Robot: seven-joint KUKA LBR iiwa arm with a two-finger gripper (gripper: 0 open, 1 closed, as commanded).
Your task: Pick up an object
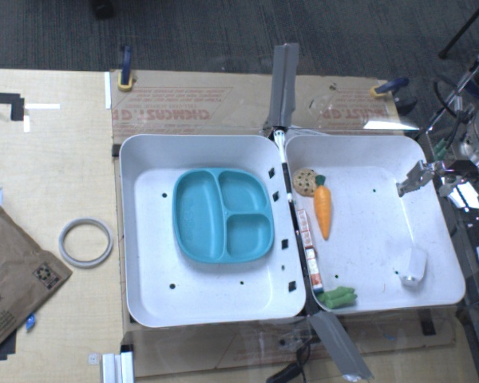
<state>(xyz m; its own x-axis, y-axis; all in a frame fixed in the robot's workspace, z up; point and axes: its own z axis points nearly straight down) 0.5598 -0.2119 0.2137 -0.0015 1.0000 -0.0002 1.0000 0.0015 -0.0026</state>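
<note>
Carrot (pixel 323 211), orange with a green top, lies on the floor of the right bin (pixel 367 238), well apart from the end effector (pixel 409 182) and off toward the view's left of it. It points roughly top to bottom in the view, green end up. You have the end effector low over the bin's right side, near the right wall, and nothing is visible in its grasp. You cannot tell from this angle whether it is set wide or narrow.

Just beside the carrot's green top, and a little farther from the end effector, sits a round cookie (pixel 305 182) with dark chips. Farther again, along the wall shared by the two bins, a long red and white tube (pixel 307 246) lies lengthwise. At that wall's near end a green item (pixel 339 296) rests in the corner, well below and left of the end effector. The thing closest to the end effector is a small pale object (pixel 415 266), almost straight below it in the view, near the bin's right wall; what it is cannot be made out.

Beyond the shared wall, the left bin (pixel 148 238) holds a teal divided plate (pixel 223 214) lying flat near its middle. Farthest from the end effector, on the counter (pixel 48 174), you see a tape ring (pixel 65 242) and a cardboard box (pixel 16 278).
</note>
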